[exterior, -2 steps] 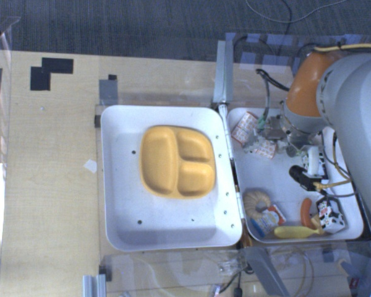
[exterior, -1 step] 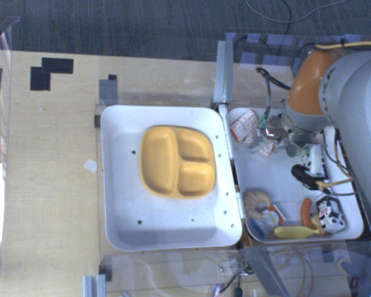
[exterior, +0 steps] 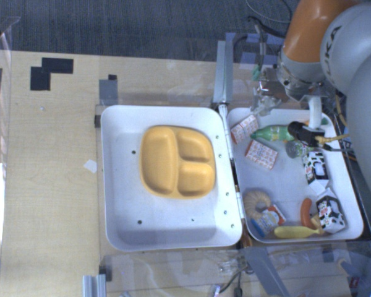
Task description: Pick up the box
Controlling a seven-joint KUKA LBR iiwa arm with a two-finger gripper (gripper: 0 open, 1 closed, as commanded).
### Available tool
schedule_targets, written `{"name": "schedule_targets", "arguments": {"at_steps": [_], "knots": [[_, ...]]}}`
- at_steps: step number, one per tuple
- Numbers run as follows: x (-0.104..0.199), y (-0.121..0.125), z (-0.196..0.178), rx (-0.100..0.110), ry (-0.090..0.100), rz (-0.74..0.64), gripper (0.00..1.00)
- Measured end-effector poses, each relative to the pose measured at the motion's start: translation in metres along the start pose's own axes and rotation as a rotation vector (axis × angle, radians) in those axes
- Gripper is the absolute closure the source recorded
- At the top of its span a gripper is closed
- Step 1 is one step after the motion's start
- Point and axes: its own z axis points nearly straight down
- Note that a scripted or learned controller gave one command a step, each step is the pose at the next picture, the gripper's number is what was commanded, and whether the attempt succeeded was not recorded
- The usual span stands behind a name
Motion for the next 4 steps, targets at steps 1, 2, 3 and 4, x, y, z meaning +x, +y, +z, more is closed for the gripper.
{"name": "schedule_targets", "arguments": {"at_steps": [1,2,3,4], "knots": [[0.0,0.0,0.0,0.001,0.0,0.0,0.0],[-0.008,-0.006,-0.03,0.001,-0.001,0.116,0.0],[-0.06,-0.02,0.04,0.003,0.0,-0.103,0.0],[-0.099,-0.034,-0.027,0.0,-0.001,0.189,0.0]]}}
